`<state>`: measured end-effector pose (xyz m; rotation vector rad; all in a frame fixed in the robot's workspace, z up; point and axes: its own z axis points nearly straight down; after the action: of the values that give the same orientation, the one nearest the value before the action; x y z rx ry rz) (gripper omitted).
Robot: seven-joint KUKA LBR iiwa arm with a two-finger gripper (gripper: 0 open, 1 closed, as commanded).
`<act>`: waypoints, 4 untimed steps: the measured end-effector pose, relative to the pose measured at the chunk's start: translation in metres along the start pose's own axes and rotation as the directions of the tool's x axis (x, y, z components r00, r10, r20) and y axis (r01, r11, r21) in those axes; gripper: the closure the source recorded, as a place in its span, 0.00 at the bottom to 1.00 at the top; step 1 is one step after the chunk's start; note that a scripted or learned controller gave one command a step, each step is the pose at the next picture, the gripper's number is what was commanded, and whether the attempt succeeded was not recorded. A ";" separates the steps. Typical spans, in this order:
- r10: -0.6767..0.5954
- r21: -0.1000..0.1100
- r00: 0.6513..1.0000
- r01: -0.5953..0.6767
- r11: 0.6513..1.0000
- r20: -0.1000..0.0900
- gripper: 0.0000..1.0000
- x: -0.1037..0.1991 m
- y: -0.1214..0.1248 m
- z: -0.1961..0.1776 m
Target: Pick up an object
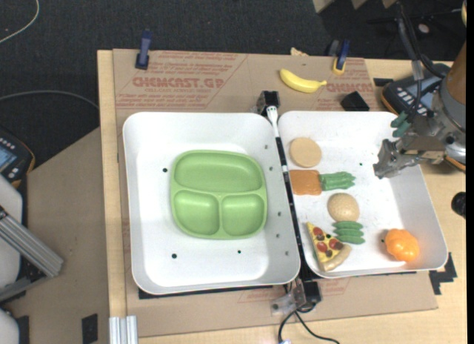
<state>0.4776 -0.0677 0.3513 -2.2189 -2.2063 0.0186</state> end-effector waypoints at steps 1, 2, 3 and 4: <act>-0.009 -0.022 1.000 0.009 1.000 0.001 1.00 0.026 0.001 -0.039; -0.003 -0.024 1.000 0.003 1.000 0.002 1.00 0.005 0.001 -0.077; -0.007 -0.025 1.000 0.007 1.000 0.002 1.00 0.004 0.000 -0.117; -0.005 -0.025 1.000 0.006 1.000 0.002 1.00 -0.005 0.000 -0.155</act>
<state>0.4798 -0.0726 0.5066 -2.2264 -2.2260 -0.0072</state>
